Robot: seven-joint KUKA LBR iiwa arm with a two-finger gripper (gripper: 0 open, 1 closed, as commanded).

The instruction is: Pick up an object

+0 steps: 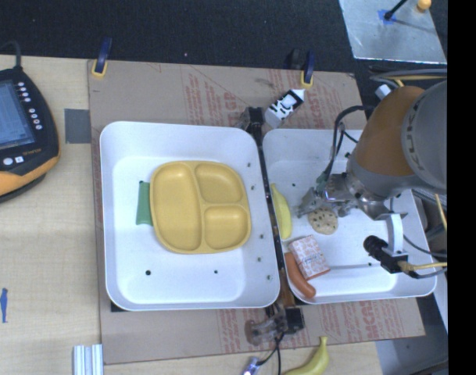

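- where the right bin [394, 283] is reached into, the gripper [325, 200] is seen just above a cookie [323, 222].
- whether the fingers are spread cannot be told.

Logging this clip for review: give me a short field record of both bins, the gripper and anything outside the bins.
left bin: yellow divided tray lying over a green item
right bin: banana, cookie, red-and-white packet, hot dog
gripper: low in the right bin, just above the cookie; finger state unclear
grasp: nothing seen held
outside bins: pendant at left, second banana near the bottom edge
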